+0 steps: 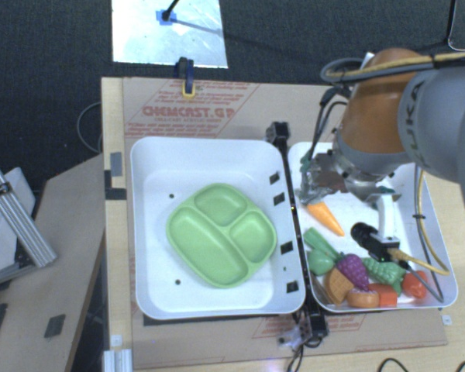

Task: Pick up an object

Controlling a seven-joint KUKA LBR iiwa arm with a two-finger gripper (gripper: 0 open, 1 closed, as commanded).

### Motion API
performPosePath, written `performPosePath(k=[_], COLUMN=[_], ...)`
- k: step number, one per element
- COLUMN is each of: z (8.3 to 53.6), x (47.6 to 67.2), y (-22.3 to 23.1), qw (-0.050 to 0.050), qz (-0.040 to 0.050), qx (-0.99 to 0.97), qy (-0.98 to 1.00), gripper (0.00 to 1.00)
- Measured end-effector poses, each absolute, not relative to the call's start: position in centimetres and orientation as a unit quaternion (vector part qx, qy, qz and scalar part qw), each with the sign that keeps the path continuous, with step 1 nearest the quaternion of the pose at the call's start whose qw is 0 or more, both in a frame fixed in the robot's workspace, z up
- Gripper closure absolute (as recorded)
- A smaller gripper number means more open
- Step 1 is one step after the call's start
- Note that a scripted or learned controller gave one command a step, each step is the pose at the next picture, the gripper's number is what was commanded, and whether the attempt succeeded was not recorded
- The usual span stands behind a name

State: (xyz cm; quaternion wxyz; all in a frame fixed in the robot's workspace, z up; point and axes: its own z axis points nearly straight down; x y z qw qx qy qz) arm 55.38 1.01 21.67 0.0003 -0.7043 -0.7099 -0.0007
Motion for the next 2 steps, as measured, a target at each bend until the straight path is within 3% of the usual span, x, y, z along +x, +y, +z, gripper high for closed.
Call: performPosePath(k=[1,2], z=[23.1,21.4], x=[55.0,55.2], y=[6.0,9.6], qw=[0.000,0.000], qz=[-0.0011,-0.0003], qx=[-0.705,-0.705], qy=[-0.710,-0.709], gripper=[1.00,1.00])
